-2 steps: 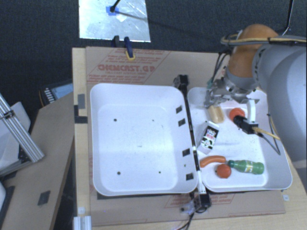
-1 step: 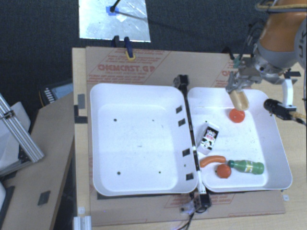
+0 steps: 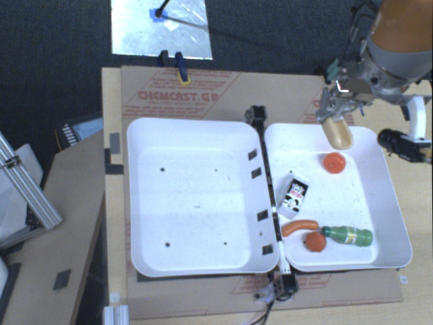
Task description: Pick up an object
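My gripper [image 3: 336, 116] hangs over the far edge of the right bin [image 3: 385, 202], shut on the top end of a tan, loaf-shaped object [image 3: 338, 135] that hangs down from between its fingers. In the same bin lie a red tomato-like ball [image 3: 333, 162], a small black-and-white box [image 3: 295, 195], an orange sausage-shaped piece [image 3: 299, 227], a second red ball [image 3: 314, 242] and a green bottle [image 3: 347, 235] on its side.
The left bin [image 3: 145, 202] sits beside the right one, with a black clip strip [image 3: 267, 195] along their shared wall. A silver sheet [image 3: 161, 19] lies beyond the bench at the back. Metal framing [image 3: 24, 188] stands at the far left.
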Motion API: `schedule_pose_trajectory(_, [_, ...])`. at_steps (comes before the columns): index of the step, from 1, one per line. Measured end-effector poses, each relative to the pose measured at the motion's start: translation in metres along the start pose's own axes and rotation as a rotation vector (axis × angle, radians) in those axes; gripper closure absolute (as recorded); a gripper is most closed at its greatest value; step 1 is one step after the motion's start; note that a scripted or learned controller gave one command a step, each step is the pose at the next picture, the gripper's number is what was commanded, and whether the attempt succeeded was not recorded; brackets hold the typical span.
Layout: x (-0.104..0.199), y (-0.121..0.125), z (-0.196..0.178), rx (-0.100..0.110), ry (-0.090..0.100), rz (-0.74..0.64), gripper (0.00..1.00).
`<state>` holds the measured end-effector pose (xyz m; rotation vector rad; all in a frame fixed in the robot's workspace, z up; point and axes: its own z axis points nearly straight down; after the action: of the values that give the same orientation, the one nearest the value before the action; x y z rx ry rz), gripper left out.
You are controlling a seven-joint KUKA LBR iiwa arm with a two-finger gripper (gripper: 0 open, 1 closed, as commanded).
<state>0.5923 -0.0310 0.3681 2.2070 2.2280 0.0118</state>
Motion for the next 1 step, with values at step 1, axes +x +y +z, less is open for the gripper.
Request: schedule_pose_trajectory(1, [0.0589, -0.0595, -0.0698, 0.002, 0.001, -0.001, 1.00])
